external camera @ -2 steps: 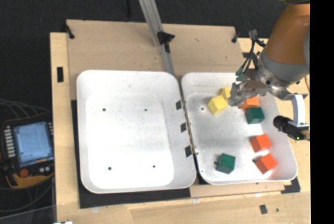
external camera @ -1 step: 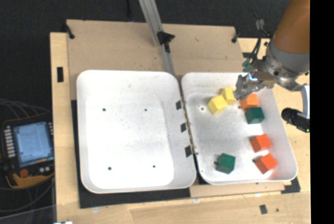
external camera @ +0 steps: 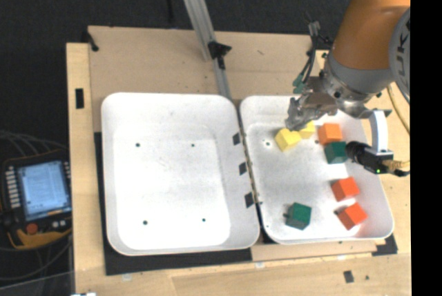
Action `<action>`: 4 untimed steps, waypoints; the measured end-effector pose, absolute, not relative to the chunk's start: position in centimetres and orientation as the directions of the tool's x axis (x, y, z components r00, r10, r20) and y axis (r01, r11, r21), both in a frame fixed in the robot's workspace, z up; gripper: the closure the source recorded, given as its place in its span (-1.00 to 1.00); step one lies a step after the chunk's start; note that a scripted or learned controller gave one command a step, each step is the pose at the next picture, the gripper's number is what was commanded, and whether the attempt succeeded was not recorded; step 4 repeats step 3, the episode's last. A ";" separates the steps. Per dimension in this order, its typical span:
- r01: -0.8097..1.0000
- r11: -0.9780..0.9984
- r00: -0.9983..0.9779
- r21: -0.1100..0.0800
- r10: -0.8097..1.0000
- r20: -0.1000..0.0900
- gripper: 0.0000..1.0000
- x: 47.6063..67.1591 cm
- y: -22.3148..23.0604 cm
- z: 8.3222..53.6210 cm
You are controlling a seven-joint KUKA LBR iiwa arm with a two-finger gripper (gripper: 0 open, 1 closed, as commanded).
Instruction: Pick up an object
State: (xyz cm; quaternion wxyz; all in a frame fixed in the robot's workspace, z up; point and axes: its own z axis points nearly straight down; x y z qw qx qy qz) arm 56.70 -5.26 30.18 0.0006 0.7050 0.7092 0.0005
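Observation:
My gripper (external camera: 302, 118) hangs over the far part of the right bin (external camera: 276, 170), just above and beside a yellow block (external camera: 288, 139). A second yellow piece (external camera: 308, 130) peeks out right under the gripper. An orange block (external camera: 330, 132) and a dark green block (external camera: 335, 152) lie just to its right. Two more orange blocks (external camera: 344, 188) (external camera: 351, 215) sit near the bin's right front, and a green block (external camera: 298, 215) lies at the front.
The left bin (external camera: 169, 170) stands beside the right one, joined by dark clips. A slanted metal rod (external camera: 197, 12) rises behind the bins. A hand-held screen (external camera: 38, 191) lies off the bench at left.

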 end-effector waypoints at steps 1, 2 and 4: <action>1.000 0.005 -0.005 -0.002 1.000 0.000 1.00 56.9 -1.1 29.6; 1.000 0.006 -0.006 -0.004 1.000 0.001 1.00 57.3 4.5 28.9; 1.000 0.006 -0.006 -0.004 1.000 0.000 1.00 57.2 9.4 26.3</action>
